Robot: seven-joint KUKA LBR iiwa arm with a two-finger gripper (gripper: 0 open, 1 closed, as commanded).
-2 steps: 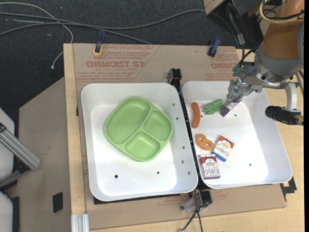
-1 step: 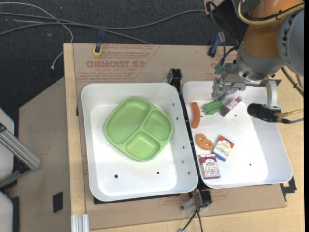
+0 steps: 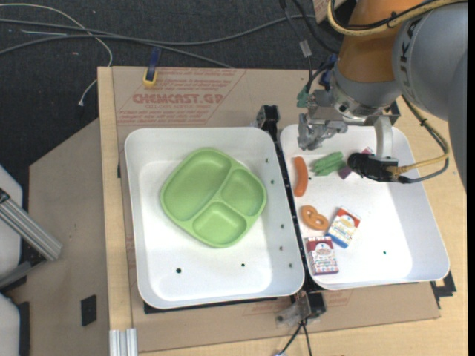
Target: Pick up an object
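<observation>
Camera view: looks down at a slant on two shallow white bins side by side on a cardboard-covered bench.
Left bin: holds a light green plastic plate with three compartments, lying flat near the bin's middle.
Right bin: holds several small objects, all in its left half.
Orange sausage-shaped toy: lies along the right bin's left wall.
Green leafy toy: just right of the sausage, at the far end of the bin.
Brown pretzel toy: nearer the camera than the sausage.
Two small printed boxes: one red, white and blue, just right of the pretzel; one red, nearest the camera.
Arm: grey with an orange band, reaching in from the right over the right bin's far end.
Gripper: hangs above the far left corner of the right bin, just beyond the green leafy toy; whether its claw is open or closed cannot be told, and nothing is seen in its grasp.
</observation>
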